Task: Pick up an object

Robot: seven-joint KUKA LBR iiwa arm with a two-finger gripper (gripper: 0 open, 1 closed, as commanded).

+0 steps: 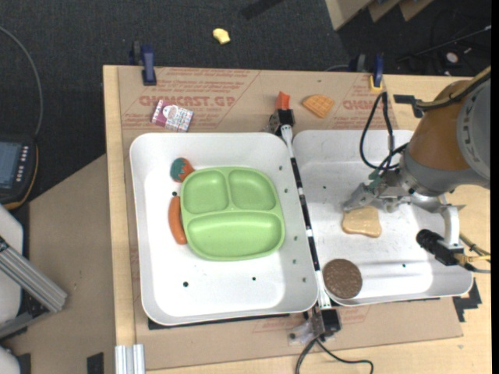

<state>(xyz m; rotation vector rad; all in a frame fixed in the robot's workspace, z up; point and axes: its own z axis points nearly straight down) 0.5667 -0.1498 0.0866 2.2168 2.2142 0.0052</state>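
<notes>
A: Where's ur claw?

B: My claw [373,195] is low in the right white bin [327,162]. Can't tell if it's wide or narrow.

A: Targets?

B: Tan bread-slice toy [362,223] lies just below the claw. Round brown disc [342,278] further below it, at bin's front rim. Green divided plastic tray [231,213] well to its left.

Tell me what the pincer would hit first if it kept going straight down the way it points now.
Most likely the tan bread-shaped piece in the right bin: the pincer sits over that piece's upper edge. Its height above the piece is unclear from this slanted view, so it could instead meet the bin floor just beside it.
</notes>
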